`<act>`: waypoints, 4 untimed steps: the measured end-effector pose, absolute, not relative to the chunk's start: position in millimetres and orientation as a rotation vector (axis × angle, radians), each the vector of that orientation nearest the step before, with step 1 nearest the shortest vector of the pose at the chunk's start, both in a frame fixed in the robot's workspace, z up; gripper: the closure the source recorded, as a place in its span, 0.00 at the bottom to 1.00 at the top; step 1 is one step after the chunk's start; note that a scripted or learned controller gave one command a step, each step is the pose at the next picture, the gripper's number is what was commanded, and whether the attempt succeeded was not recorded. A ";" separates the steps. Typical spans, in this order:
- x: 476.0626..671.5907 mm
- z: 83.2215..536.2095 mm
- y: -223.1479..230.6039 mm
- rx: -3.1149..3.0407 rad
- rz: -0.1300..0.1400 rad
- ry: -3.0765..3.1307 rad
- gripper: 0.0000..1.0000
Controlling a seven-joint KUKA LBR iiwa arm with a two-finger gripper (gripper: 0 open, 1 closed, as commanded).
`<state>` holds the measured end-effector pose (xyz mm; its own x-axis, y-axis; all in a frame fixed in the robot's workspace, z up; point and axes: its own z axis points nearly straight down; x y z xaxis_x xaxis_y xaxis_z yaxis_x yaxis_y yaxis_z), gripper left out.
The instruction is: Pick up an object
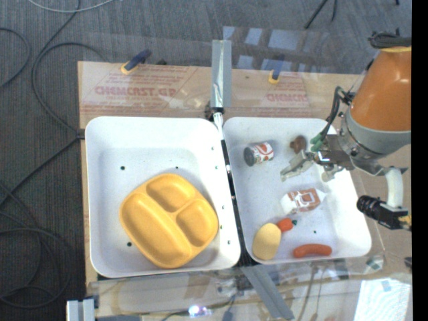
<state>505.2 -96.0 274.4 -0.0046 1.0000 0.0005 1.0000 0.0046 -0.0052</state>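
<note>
The tool (302, 166) hung with fingers apart, holding nothing, just above the wrapped packet (303, 200) in the right bin (348, 209). The packet looked light and crinkly, probably slippery; pinching across its short sides seemed best.

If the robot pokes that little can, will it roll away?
Probably. The can lies on its side in the right bin, so a nudge would likely roll it. It looks small and likely light. Its round side may slip between the gripper fingers.

The worktop (154, 92) carries 2 shallow white bins side by side: left bin (107, 146), right bin (348, 212).
</note>
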 end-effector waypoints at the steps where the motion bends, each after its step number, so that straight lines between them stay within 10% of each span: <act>1: 546.4 125.3 -131.5 -2.036 0.002 -2.385 0.00; 2: 489.8 89.4 -153.6 -2.022 -0.013 -2.418 0.00; 3: 491.7 96.9 -151.9 -2.019 -0.017 -2.420 1.00; 4: 496.4 180.7 -50.3 -2.189 0.006 -2.248 1.00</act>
